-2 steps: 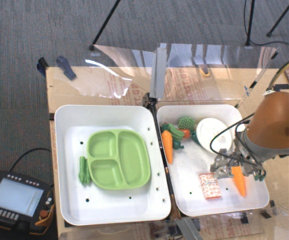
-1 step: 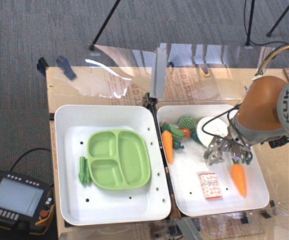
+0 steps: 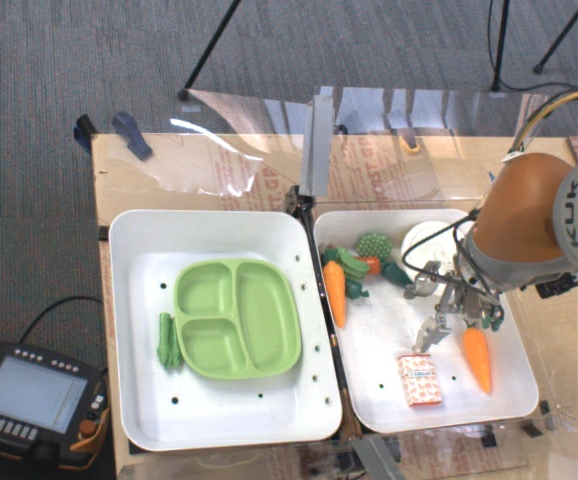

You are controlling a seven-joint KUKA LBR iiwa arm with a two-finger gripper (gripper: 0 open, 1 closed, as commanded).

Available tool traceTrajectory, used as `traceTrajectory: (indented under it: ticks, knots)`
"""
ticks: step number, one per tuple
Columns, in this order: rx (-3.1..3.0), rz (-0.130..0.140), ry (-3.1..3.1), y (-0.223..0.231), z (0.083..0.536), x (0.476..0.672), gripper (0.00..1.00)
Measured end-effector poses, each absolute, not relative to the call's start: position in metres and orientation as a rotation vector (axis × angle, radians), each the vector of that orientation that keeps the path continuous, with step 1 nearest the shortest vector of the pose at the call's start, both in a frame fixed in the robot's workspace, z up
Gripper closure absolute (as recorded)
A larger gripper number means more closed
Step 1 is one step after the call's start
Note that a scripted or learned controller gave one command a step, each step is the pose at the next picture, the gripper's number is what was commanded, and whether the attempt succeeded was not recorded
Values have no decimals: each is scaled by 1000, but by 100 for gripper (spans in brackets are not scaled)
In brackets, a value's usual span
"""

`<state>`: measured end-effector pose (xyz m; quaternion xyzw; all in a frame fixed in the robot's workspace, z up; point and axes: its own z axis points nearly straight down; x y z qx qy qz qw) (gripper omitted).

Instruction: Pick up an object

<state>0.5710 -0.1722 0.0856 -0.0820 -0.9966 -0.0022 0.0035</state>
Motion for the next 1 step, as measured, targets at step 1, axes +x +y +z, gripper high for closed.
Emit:
traceTrajectory:
  ticks: [1]
  knots:
    - [-162, -6, -3138, -82, 88, 609, 0]
